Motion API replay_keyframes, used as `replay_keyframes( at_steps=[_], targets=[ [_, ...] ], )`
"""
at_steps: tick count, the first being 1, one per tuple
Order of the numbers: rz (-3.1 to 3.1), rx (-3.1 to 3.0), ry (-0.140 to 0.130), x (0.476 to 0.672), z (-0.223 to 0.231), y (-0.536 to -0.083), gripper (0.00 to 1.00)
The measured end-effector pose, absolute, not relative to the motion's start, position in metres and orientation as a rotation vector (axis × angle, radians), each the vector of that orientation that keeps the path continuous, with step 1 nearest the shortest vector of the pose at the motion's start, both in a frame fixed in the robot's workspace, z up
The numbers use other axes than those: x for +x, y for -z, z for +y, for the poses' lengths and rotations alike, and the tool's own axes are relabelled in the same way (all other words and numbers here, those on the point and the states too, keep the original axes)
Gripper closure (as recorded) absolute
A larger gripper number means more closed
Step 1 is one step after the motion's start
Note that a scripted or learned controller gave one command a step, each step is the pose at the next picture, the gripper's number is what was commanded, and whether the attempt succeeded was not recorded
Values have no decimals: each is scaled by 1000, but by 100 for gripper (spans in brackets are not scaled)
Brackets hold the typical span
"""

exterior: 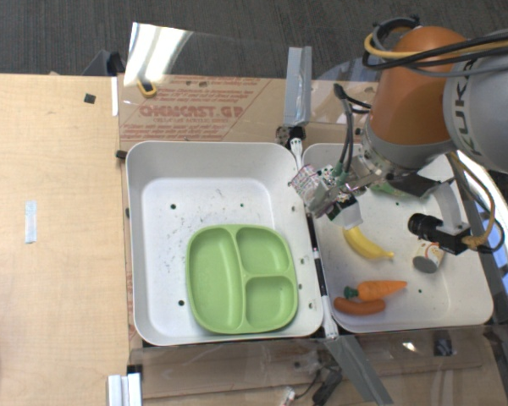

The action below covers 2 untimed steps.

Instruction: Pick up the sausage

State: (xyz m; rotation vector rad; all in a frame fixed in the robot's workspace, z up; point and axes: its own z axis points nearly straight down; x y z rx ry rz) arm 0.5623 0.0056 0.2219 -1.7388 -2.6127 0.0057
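The sausage (360, 307) is a short red-brown piece lying near the front edge of the right bin (466, 307). It lies right under an orange carrot (381, 289) and touches it. My gripper (328, 196) hangs over the left rim of the right bin, close to the wall between the two bins. It is well behind the sausage and to its left, with nothing seen in it.
A yellow banana (366, 244) lies between the gripper and the sausage. A small grey can (427, 259) lies right of the banana. The left bin (152, 227) holds a green divided plate (241, 277). Cardboard (203, 108) stands behind the bins.
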Motion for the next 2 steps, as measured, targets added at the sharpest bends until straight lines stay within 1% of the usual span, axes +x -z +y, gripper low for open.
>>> replay_keyframes(
  at_steps=[1, 2],
  targets=[
    [-2654, -1674, -5, 491, -23, -190, 100],
    [-2915, -1162, -1, 477, -72, -190, 100]
  ],
)
